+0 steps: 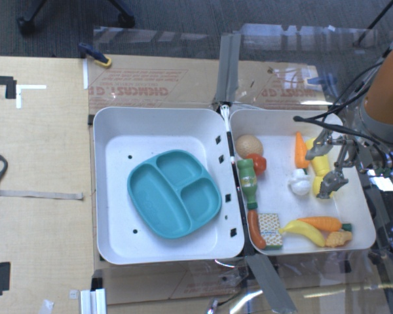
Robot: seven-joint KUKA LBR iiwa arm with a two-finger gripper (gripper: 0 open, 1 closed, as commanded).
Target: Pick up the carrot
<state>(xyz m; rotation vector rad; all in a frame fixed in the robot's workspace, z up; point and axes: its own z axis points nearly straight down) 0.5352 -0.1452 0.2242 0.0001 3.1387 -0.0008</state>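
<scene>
The carrot (321, 224), orange with a green top at its right end, lies near the front of the right bin (361, 195), resting against a yellow banana (302, 231). My gripper (322, 170) hangs over the right part of that bin, behind the carrot and well apart from it. Its two fingers stand apart, open, with a yellow block (319, 165) showing beneath and between them. I cannot tell whether the fingers touch the block.
The right bin also holds an orange tapered piece (300, 150), a white lump (300, 186), a beige ball (249, 144), a tomato (259, 164), a green bottle (247, 182), a sausage (255, 229) and a small box (270, 229). A teal divided plate (175, 193) lies in the left bin (105, 195).
</scene>
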